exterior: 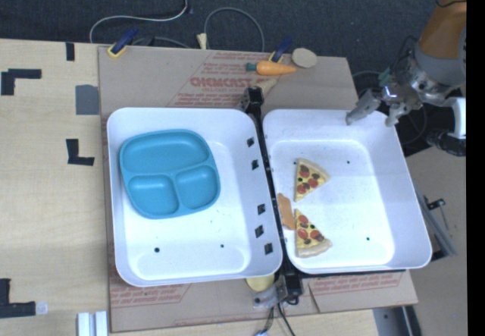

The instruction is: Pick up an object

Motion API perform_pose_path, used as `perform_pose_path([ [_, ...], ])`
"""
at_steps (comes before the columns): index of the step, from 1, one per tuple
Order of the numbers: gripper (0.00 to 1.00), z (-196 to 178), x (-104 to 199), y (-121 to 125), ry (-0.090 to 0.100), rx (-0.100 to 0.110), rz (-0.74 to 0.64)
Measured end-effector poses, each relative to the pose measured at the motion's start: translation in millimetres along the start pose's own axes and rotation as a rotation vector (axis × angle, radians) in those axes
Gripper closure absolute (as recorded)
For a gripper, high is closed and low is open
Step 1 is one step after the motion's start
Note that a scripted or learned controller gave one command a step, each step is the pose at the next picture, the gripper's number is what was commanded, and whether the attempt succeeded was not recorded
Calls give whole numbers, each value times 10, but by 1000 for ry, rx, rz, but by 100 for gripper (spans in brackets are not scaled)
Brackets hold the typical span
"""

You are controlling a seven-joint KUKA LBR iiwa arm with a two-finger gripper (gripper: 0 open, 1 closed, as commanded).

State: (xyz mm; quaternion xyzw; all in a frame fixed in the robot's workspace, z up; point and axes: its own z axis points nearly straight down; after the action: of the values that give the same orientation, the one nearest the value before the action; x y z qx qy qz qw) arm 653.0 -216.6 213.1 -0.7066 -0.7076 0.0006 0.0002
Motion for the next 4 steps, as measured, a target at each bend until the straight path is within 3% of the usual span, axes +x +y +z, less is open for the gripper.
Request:
perform_pose_path([
  [1,0,525,665,-210,3,5,-3],
  [2,0,1317,1238,-475,-2,-1,-3],
  [3,0,1258,1209,-791,-2,-9,0],
  [4,0,1262,1191,-769,1,-5,-1],
])
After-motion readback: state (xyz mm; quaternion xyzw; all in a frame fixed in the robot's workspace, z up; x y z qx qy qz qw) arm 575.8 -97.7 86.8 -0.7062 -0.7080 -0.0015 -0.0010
